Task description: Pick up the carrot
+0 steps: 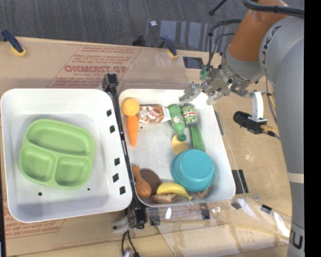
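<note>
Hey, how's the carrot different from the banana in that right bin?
The carrot is orange, straight and tapered; the banana is yellow and curved. The carrot lies along the bin's left wall near the far end, just below an orange ball; the banana lies at the near edge, beside the teal bowl. Both lie flat in the right bin, apart from the gripper above the far rim.

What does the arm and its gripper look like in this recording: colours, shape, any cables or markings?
The arm is a thick, rounded grey body with a glossy orange band above the wrist and dark lettering on the grey shell. Below the band sits a darker metal wrist ring. The gripper is a small cluster of bare metal parts, with thin dark cables looping to it. A black fitting with a white bracket sticks out beside the wrist.
</note>
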Motion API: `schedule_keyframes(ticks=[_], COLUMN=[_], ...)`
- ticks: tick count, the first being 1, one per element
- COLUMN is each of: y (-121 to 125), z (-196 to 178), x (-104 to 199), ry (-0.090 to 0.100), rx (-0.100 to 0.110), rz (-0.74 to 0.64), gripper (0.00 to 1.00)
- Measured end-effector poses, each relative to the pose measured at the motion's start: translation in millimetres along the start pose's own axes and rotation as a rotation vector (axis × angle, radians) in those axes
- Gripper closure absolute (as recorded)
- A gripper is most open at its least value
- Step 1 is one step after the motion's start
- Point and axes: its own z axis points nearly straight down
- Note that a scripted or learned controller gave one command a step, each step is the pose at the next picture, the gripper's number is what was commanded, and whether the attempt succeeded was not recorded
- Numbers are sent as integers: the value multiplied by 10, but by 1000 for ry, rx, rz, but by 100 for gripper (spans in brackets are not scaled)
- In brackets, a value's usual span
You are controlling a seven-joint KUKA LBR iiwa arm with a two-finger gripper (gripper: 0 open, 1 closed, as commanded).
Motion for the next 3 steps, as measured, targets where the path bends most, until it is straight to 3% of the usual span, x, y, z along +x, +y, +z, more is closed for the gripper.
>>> schedule_keyframes(ticks=[1,2,3], y=[-229,-661,-642], z=[927,1449,1325], x=[245,567,553], ry=[2,3,-1], rx=[3,4,3], rz=[-270,-336,-343], gripper=[0,0,100])
